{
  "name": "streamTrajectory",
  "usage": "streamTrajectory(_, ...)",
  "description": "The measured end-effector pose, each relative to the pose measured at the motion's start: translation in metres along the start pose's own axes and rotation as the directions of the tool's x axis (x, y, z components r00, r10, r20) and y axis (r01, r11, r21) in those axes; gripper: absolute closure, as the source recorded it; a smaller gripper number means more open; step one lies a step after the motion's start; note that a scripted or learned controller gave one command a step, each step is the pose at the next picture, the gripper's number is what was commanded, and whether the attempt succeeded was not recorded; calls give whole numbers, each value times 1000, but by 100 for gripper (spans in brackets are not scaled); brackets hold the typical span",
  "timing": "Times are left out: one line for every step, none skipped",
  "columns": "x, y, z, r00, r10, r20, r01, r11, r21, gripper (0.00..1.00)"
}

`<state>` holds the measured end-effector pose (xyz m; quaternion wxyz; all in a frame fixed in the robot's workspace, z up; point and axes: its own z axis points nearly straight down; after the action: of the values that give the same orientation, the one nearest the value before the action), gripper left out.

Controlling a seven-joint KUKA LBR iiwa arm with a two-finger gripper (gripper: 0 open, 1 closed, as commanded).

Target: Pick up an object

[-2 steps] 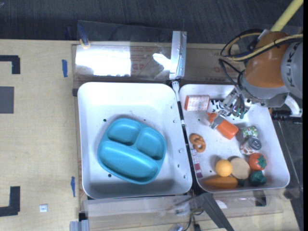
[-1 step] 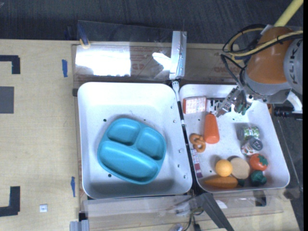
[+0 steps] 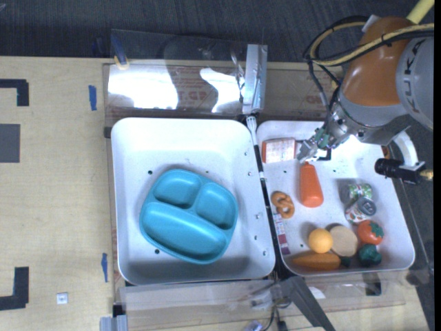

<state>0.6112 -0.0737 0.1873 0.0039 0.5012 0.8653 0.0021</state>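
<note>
My gripper [image 3: 313,148] hangs low in the right bin [image 3: 403,243], at its back, reaching in from the right. It sits just above the top end of an orange carrot-shaped piece [image 3: 311,186] and right next to a small white and red carton [image 3: 278,149]. Nothing visibly hangs from the gripper. Further forward in the same bin lie a pretzel [image 3: 282,203], a small tin can [image 3: 360,202], a tomato [image 3: 371,232], a yellow ball [image 3: 319,240], a beige round piece [image 3: 343,240], a long orange piece [image 3: 315,260] and a dark green piece [image 3: 370,255].
The left bin [image 3: 131,150] holds a blue divided plate [image 3: 189,214]. A raised rim between the bins runs down the middle [image 3: 258,185]. The grey and orange arm [image 3: 379,81] covers the right bin's back right corner. A clear plastic sheet [image 3: 179,88] lies behind the left bin.
</note>
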Motion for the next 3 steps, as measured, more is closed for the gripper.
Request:
streamTrajectory(43,38,3,936,352,0,-352,936,5,100)
streamTrajectory(42,38,3,936,352,0,-352,936,6,0)
streamTrajectory(-10,-34,4,966,257,-1,-257,966,11,0)
